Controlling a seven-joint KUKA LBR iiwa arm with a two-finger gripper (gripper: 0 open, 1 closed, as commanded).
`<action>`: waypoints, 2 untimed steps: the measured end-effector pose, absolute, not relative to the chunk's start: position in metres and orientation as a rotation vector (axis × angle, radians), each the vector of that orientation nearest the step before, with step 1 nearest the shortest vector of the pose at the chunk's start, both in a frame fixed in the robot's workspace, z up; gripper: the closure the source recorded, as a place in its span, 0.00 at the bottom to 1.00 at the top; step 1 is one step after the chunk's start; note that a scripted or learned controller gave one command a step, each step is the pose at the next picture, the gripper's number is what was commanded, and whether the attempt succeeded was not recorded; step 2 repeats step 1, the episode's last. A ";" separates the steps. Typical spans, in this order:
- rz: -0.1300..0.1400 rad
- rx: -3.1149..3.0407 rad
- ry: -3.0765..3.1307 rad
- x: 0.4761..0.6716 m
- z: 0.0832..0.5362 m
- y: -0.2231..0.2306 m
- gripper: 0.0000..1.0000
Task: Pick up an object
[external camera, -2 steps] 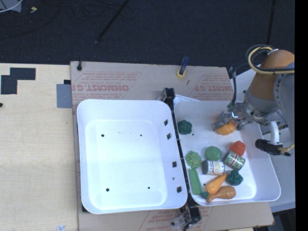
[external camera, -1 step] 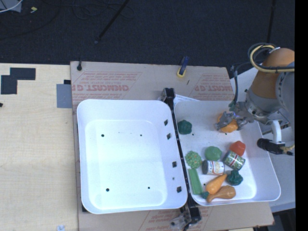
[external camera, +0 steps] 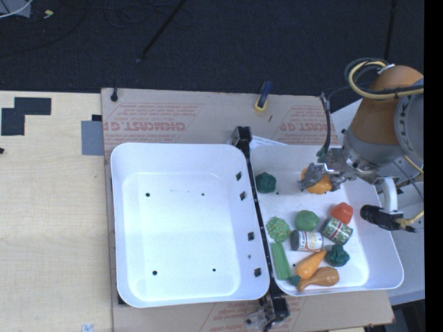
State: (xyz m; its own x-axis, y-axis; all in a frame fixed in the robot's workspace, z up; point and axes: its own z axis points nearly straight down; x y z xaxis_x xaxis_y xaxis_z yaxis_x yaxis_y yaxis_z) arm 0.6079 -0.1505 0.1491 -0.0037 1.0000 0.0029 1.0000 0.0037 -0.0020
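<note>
Right bin (external camera: 387,275) | claw (external camera: 320,178) grasping orange object (external camera: 318,184) | dark green lump (external camera: 265,182) near, cans and vegetables apart

Printed matter. Red lettering runs across the cardboard sheet (external camera: 180,120) under the bins, well to the left of the fingers (external camera: 320,173) and beyond them; it appears upside down and mirrored and cannot be read with confidence. A second red imprint lies on the same sheet just beyond the fingers. Two small cans (external camera: 306,241) (external camera: 337,231) nearer than the fingers carry labels too small to read.
</note>
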 end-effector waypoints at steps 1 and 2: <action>-0.006 -2.212 -2.230 0.633 0.190 -0.071 1.00; -0.006 -2.212 -2.230 0.633 0.190 -0.071 1.00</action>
